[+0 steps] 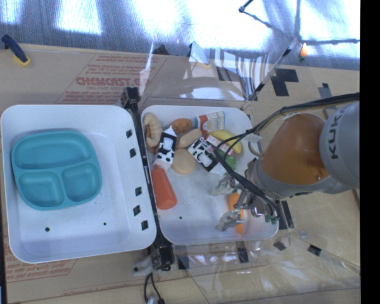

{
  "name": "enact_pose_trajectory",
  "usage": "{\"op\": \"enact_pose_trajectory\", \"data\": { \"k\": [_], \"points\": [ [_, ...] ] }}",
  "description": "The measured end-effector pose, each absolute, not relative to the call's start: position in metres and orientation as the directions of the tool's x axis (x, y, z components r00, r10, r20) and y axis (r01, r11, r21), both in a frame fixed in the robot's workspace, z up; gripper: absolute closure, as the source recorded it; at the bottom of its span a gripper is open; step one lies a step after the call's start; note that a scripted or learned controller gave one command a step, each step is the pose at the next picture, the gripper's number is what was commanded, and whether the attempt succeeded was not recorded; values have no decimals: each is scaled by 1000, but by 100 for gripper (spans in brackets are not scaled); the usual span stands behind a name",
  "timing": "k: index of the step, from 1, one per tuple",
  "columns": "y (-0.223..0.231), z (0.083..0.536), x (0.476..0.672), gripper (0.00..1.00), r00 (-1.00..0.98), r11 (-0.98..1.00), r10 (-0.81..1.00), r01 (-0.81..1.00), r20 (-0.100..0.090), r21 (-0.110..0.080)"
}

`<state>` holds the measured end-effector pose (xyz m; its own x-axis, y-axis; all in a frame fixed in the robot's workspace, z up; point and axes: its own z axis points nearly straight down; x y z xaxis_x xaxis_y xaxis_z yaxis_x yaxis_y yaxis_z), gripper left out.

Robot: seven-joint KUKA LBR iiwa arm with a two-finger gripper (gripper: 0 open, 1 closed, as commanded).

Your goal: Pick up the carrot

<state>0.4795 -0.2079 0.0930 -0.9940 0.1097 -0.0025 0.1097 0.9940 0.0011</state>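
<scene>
1. Over the right-hand shallow white plastic bin (256,233), the landmark for everything below, a grey KUKA arm with an orange band (301,154) reaches in across the bin's right wall.
2. Beside that bin, on its left and touching along a shared wall, sits a second shallow white bin (69,242) holding a teal three-compartment plastic plate (56,168).
3. Against the right bin's left wall lies a red-orange, carrot-shaped toy vegetable (164,187), well apart from the arm.
4. Along the bin's far wall crowd toy foods: a tan pretzel-like ring (153,132), a black-and-white cow-patterned carton (166,149) and a yellow banana piece (227,138).
5. Near the bin's front right corner, the metal two-finger gripper (239,213) hovers low over a small bright orange carrot piece (237,211); whether it is spread or clamped cannot be told.
6. Risk, as a judgement: the orange piece sits close to the front wall, so a closing grasp could nudge it against the wall or pinch only its edge, letting it slip on the lift.
</scene>
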Motion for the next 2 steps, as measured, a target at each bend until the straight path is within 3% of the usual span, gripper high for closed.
{"op": "enact_pose_trajectory", "data": {
  "k": [1, 2],
  "points": [
    [-206, 104, 482, 100, -995, 995, 100, 100, -7, 0],
    [-206, 104, 482, 0, -995, 995, 99, 99, -7, 0]
  ]
}}
